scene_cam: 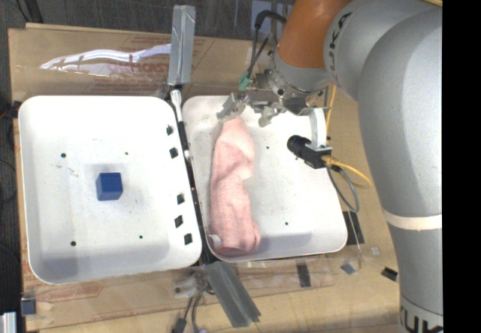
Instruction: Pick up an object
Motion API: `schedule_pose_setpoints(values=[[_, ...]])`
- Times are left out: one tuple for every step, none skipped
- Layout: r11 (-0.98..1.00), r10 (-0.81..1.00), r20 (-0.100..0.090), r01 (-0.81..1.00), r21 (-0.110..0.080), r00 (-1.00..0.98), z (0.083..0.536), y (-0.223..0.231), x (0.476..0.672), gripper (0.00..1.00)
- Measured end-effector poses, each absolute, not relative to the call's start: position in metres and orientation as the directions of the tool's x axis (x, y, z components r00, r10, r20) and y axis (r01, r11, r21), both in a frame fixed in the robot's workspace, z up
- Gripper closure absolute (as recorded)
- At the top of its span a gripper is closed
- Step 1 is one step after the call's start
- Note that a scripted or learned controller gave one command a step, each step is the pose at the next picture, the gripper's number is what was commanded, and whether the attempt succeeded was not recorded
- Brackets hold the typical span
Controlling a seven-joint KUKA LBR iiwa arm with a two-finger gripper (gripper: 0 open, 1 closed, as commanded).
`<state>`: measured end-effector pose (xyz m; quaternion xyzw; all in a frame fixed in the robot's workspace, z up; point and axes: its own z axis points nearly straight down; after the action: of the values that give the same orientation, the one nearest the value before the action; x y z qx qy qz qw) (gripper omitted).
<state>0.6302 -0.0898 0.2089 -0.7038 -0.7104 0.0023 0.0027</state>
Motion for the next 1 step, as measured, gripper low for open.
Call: schedule_pose_setpoints(values=[[0.134, 0.991, 0.000, 0.991, -0.002, -0.134, 0.0903, -0.1327, 0.6566, 0.00]])
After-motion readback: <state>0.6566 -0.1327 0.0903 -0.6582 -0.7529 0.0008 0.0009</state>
